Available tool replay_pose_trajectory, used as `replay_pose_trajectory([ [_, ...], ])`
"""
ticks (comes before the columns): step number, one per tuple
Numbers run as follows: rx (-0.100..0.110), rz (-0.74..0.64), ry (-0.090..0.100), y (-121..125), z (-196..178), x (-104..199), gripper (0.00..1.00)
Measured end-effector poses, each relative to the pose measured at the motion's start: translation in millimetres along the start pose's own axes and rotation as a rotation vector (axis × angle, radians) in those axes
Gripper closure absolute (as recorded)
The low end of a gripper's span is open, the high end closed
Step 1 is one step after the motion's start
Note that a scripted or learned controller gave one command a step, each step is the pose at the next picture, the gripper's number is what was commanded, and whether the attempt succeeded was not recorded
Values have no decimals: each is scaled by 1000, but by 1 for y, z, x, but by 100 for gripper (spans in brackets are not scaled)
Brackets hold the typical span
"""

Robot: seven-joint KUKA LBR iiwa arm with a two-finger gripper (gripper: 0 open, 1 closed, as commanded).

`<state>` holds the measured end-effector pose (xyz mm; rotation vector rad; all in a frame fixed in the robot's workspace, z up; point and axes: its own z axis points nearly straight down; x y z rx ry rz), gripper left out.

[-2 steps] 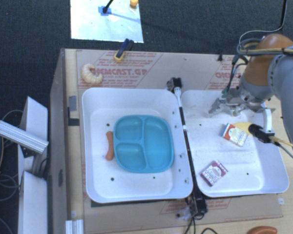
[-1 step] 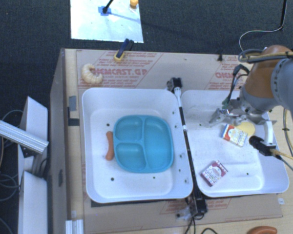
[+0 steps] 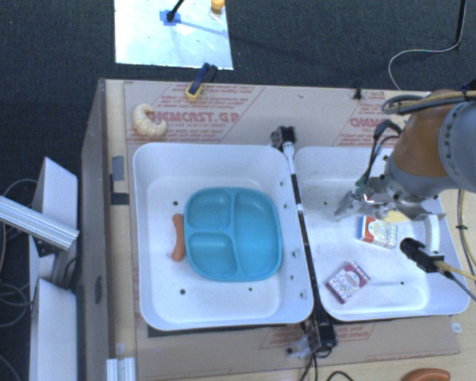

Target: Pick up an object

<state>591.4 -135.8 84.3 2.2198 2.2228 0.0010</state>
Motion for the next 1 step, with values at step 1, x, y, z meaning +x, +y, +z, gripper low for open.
replay_pose_trajectory([
  [1,-4,1,-2,-5,-63,-21,0],
])
